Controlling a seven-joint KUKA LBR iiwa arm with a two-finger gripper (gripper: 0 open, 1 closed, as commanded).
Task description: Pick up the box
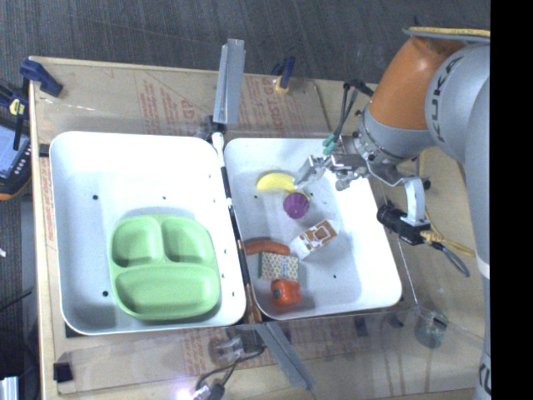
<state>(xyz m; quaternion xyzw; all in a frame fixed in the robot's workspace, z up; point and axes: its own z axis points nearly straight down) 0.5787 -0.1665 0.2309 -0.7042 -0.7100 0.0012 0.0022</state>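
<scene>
1. The bench carried two white bins side by side, the left bin toward the bench's left edge and the right bin toward its right edge.
2. A green tray with three compartments lay in the near half of the left bin.
3. The box, white with brown-orange print, lay tilted near the middle of the right bin, apart from the tool.
4. A yellow banana lay toward the far edge of the right bin, with a purple fruit just beside it on the near side.
5. A sausage lay against the right bin's left wall, to the left of the box.
6. A checked packet sat just on the near side of the sausage, and a red pepper sat touching it by the bin's near wall.
7. The arm reached in from the bench's right edge, its orange band above the far right corner of the right bin.
8. The tool hung over the far part of the right bin, just beside the banana; I could not tell whether it was open or closed, and nothing showed gripped in it.
9. A blue clamp sat at the far left corner of the bench, and another at its far edge.
</scene>
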